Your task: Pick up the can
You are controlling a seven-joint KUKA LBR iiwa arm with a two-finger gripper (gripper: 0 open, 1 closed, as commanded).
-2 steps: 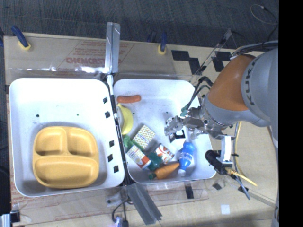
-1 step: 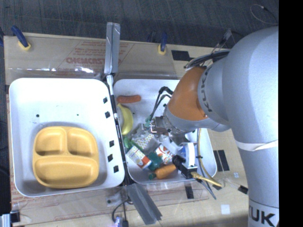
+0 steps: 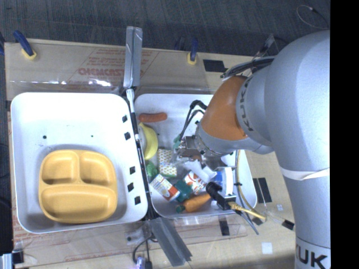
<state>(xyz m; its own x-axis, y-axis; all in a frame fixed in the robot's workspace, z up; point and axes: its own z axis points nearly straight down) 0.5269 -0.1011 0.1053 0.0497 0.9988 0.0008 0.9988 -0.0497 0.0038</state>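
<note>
1. White plastic bins sit side by side; we see a yellow compartment tray (image 3: 77, 185) lying in the left bin (image 3: 28, 111).
2. The right bin (image 3: 162, 101) holds a clutter: a sausage (image 3: 152, 117), a banana (image 3: 149, 141), a carrot (image 3: 197, 203), and the can (image 3: 194, 180), red and white, lying near the middle.
3. The gripper (image 3: 188, 153) hangs low over the pile, just beside the can; we cannot tell how its jaws stand.
4. We judge the pick unfinished: the can rests among the other items, so grasp and lift remain.
</note>
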